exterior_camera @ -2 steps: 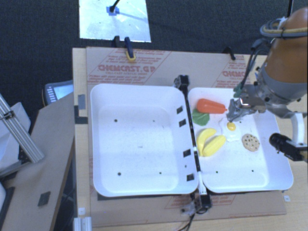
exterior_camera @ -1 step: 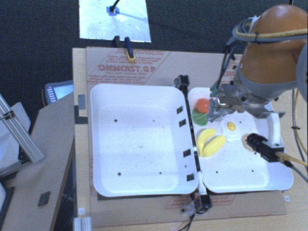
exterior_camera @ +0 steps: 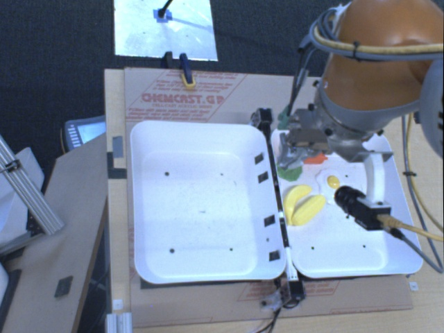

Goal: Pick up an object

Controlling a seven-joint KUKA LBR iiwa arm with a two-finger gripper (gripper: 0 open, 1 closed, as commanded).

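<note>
My gripper (exterior_camera: 297, 148) hangs low over the far left part of the right bin (exterior_camera: 347, 255), under the big orange-banded wrist. A green object (exterior_camera: 288, 164) lies right below it, partly hidden by the gripper body. Just to the right, a small orange-red object (exterior_camera: 316, 159) pokes out from under the arm. A yellow banana-shaped object (exterior_camera: 304, 206) rests nearer the front, close to the bin's left wall. Beside it sits a small white piece with a yellow spot (exterior_camera: 333, 182). The arm hides the back of this bin.
The left bin (exterior_camera: 201, 255) sits beside the right one, with black clips (exterior_camera: 268, 178) along the shared edge. Cardboard (exterior_camera: 187, 97) lies under both bins. A shiny metal plate (exterior_camera: 165, 19) lies at the back, and a grey rail (exterior_camera: 24, 186) stands at the far left.
</note>
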